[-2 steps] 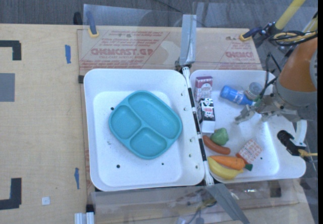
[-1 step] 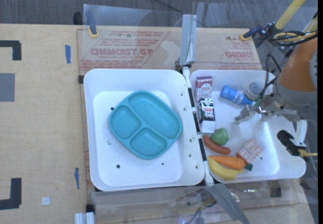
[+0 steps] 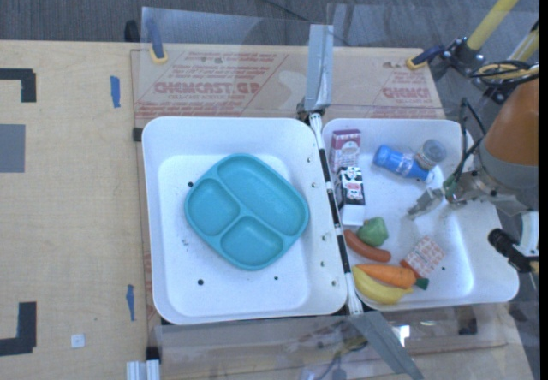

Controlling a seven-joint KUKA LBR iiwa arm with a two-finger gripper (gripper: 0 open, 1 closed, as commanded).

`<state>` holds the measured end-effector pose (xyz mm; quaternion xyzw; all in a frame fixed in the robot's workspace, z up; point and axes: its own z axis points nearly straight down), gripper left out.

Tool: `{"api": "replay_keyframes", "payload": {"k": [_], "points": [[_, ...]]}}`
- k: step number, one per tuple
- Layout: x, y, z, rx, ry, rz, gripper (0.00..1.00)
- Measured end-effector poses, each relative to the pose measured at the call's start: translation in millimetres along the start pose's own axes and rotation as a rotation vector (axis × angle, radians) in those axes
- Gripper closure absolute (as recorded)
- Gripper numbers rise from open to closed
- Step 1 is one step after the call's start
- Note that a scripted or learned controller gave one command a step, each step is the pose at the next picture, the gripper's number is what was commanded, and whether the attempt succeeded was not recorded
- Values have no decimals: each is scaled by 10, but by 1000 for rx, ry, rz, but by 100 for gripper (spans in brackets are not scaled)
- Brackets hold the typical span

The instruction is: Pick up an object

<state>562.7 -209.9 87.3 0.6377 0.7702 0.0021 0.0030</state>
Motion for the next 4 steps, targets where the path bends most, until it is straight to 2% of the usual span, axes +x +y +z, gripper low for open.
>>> {"api": "replay_keyframes", "payload": {"k": [1,2,3,4], "points": [[97,622,-352,7,1,-30,0],[68,896,14,17,3,-62,0],[268,789,10,1,-1,-259,0],[254,764,-70,14,2,-259,100]]}}
